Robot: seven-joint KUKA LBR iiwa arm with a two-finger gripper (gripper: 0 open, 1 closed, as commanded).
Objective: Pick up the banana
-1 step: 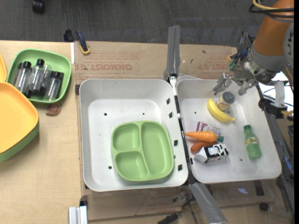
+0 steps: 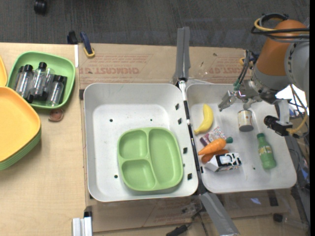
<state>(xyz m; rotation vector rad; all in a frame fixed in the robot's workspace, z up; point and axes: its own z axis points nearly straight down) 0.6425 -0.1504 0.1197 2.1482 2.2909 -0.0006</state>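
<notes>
- Far left of the pincer, a small green square tray (image 2: pixel 43 63) of clear black-capped bottles (image 2: pixel 38 83) sits on the wooden counter (image 2: pixel 44 181), beside stacked orange plates (image 2: pixel 17 127).
- Left of the pincer, the left white bin (image 2: pixel 98 102) holds a green three-compartment plastic tray (image 2: pixel 149 159).
- The curved yellow banana (image 2: pixel 205 119) lies in the right white bin (image 2: pixel 280 178), below-left of the pincer and apart from it.
- Below the banana: an orange toy carrot (image 2: pixel 212 147) and a black-and-white carton (image 2: pixel 225 162).
- The pincer (image 2: pixel 238 97) hangs at the right bin's upper edge, fingers spread, nothing between them.
- Just below it stands a small metal can (image 2: pixel 244 120); further right, a green plastic bottle (image 2: pixel 265 151).
</notes>
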